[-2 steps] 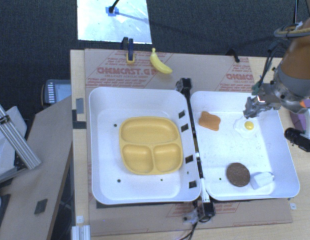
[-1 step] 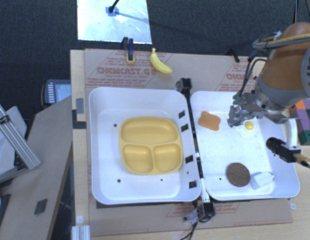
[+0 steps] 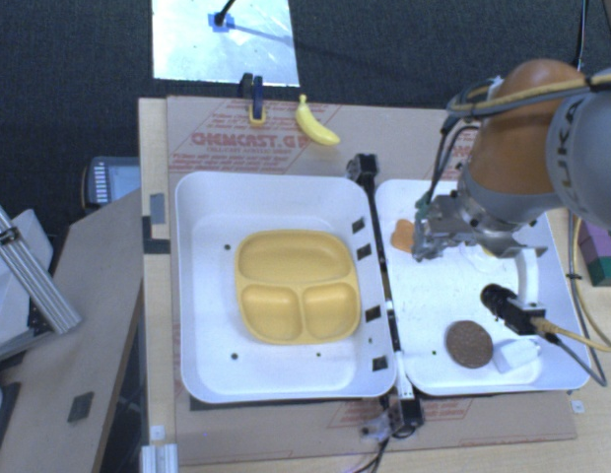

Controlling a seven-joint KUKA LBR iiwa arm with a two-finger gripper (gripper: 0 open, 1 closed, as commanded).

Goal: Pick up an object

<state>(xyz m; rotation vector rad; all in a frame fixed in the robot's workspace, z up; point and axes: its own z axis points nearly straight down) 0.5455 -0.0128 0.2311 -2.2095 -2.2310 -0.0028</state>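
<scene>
A brown disc [image 3: 470,344] lies near the front of the right bin [image 3: 434,304], with a yellow divided plate [image 3: 294,286] in the left bin [image 3: 202,264]. Farther in, the gripper [image 3: 429,236] hangs low just beside a small orange piece [image 3: 403,233] by the right bin's left wall (spread or closed, it cannot be told). A clean pick likely means centring over the piece before closing. A banana [image 3: 315,124] sits beyond the bins.
</scene>
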